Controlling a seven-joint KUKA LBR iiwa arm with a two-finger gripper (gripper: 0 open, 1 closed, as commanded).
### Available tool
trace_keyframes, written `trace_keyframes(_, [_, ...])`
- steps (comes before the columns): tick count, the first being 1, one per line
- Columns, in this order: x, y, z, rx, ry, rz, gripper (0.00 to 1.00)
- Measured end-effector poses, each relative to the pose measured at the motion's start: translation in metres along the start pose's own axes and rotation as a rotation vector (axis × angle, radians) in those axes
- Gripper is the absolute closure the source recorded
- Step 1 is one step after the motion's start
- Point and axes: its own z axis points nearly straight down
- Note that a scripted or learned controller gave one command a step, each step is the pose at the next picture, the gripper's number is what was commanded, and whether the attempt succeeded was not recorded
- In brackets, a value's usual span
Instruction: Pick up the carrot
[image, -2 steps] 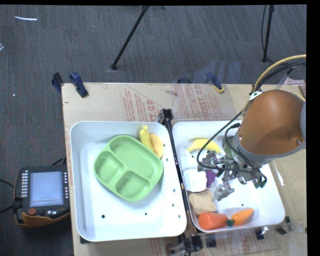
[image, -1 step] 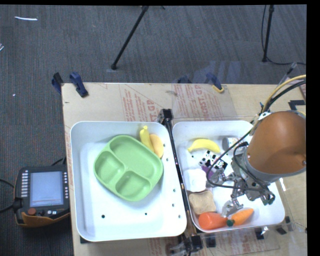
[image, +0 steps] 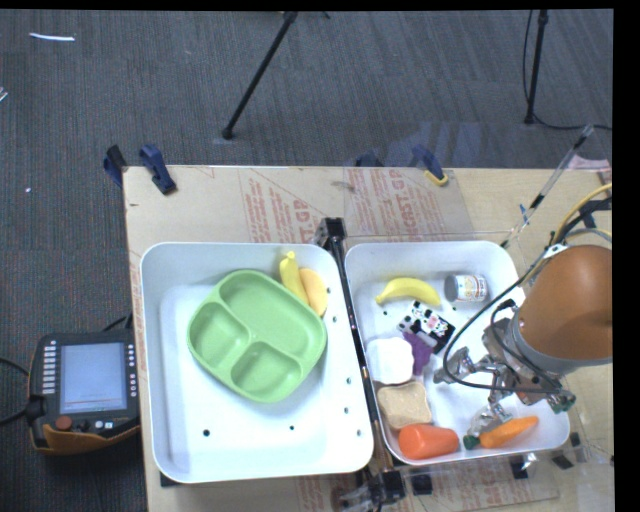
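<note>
One target: carrot (image: 510, 430), right bin (image: 500, 258) front-right corner
gripper (image: 497, 408): just above carrot's left end, grip state unclear
handling: likely light, stiff, smooth, tapered
grasp: across thick middle

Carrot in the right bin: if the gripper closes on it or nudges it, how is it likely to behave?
The carrot looks like a smooth, tapered toy, so probably stiff and light. Its rounded body may roll or slip from a pinch near the thin tip. It lies near the right bin's front wall, which could stop it sliding; the gripper sits right above it.
</note>
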Motion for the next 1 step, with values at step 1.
trace_keyframes(1, [0.0039, -0.0371, -0.0071, 0.005, -0.016, -0.373, 0.0])
